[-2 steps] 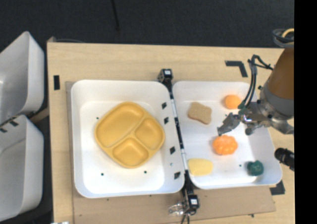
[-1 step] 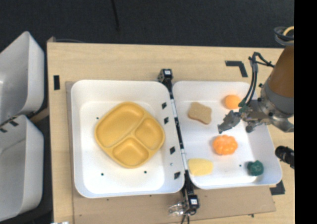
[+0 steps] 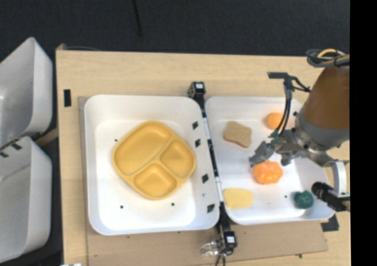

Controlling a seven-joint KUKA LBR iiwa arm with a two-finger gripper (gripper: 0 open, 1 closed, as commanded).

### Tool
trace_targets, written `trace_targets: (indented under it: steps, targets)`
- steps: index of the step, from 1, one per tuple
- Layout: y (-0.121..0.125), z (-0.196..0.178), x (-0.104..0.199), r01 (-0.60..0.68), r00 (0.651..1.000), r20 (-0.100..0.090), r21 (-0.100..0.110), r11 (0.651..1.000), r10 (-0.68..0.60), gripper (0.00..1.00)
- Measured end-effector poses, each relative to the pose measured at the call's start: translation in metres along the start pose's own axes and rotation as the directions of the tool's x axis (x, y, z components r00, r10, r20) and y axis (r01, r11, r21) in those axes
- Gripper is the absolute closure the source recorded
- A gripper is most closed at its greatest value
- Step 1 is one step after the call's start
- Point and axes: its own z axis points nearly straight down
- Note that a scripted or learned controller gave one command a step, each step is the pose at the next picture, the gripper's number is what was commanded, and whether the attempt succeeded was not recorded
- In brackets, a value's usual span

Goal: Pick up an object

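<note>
Over the right bin (image 3: pixel 235 106) my arm (image 3: pixel 327 103) reaches in from the right, its orange band showing above the grey wrist. My pincer (image 3: pixel 266 154) hangs low above the middle of that bin, just above and touching the far edge of a round orange fruit toy (image 3: pixel 268 173), at least as this slanted view gives it. One grey finger (image 3: pixel 259 154) juts out to the left, past the fruit. Whether my pincer stands apart or together I cannot tell; the wrist and its cables hide too much of it. Nothing shows between its tips.

Around the orange toy lie the bin's other pieces. A tan, bread-shaped piece (image 3: pixel 237 133) sits to the far left of my pincer, well apart from it. A smaller orange ball (image 3: pixel 274 120) rests near the bin's far side, partly behind a dark cable. A pale yellow piece (image 3: pixel 238 198) lies in the near left corner, close to the wall between the two bins. A small dark green thing (image 3: pixel 304 199) sits in the near right corner.

Left of all this, the left bin (image 3: pixel 94 212) holds a yellow divided plate (image 3: pixel 154 159) with three compartments, lying flat near the bin's middle and turned at an angle. Both bins rest side by side on the pale wooden tabletop (image 3: pixel 73 141).
</note>
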Motion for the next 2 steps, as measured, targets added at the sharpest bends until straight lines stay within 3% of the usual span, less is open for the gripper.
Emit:
trace_targets:
  steps: [1, 2]
  targets:
    - [-0.001, 0.043, -0.005, -0.001, 1.000, 0.000, -0.001, 1.000, 0.001, 0.00]
    - [0.002, 0.073, -0.003, 0.006, 1.000, 0.004, -0.027, 1.000, -0.006, 0.00]
